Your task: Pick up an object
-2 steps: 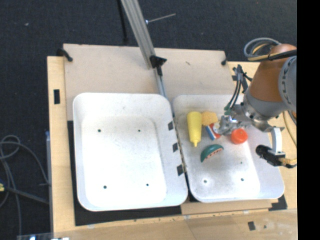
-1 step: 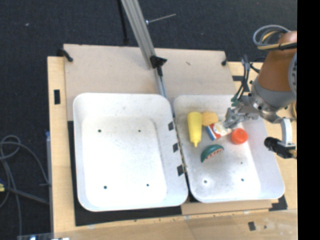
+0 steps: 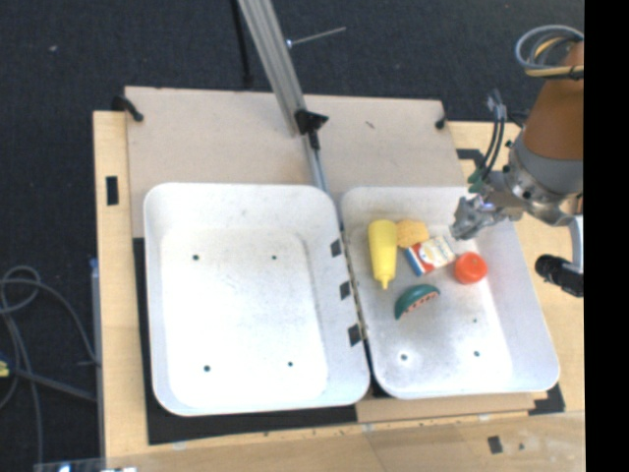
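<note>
The right bin [image 3: 511, 347] holds a yellow mustard bottle [image 3: 382, 252], a small yellow-orange piece [image 3: 413, 232], a red-white-blue carton [image 3: 429, 255], an orange-red ball [image 3: 471, 268] and a green melon-slice toy [image 3: 417, 300]. My gripper [image 3: 468, 220] hangs over the bin's upper right part, just right of the carton and above the ball. Nothing shows between its fingers. The arm's orange band [image 3: 556, 116] rises at the right edge.
The left bin [image 3: 246, 298] lies beside the right one, its rim touching at the middle. A slanted aluminium bar [image 3: 277, 52] runs from the top down to the bins' junction. Cables [image 3: 29, 313] lie on the floor at left.
</note>
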`<state>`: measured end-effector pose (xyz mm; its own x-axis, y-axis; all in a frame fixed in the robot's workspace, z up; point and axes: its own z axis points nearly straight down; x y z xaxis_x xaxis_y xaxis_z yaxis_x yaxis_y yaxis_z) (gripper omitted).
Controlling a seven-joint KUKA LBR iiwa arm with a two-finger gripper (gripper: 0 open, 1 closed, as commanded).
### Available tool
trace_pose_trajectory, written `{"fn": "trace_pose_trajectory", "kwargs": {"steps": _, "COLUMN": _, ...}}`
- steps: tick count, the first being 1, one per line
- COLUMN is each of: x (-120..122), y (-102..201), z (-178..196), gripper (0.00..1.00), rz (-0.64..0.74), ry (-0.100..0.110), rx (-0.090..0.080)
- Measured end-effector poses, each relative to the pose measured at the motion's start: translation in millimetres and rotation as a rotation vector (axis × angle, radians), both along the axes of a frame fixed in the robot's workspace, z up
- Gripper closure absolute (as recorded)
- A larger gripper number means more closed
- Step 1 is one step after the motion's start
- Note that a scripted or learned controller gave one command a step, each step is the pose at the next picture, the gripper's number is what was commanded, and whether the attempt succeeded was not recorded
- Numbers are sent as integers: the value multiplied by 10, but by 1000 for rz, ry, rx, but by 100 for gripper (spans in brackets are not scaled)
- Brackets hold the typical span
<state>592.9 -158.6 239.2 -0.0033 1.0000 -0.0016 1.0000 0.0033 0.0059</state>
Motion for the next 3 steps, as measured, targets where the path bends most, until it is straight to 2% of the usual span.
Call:
{"fn": "trace_pose_trajectory", "kwargs": {"steps": 1, "x": -90, "y": 405, "z": 1, "gripper": 100, "rz": 2, "ry": 5, "rx": 1}}
{"fn": "trace_pose_trajectory", "kwargs": {"steps": 3, "x": -126, "y": 1584, "z": 69, "gripper": 100, "rz": 6, "ry": 7, "rx": 5}}
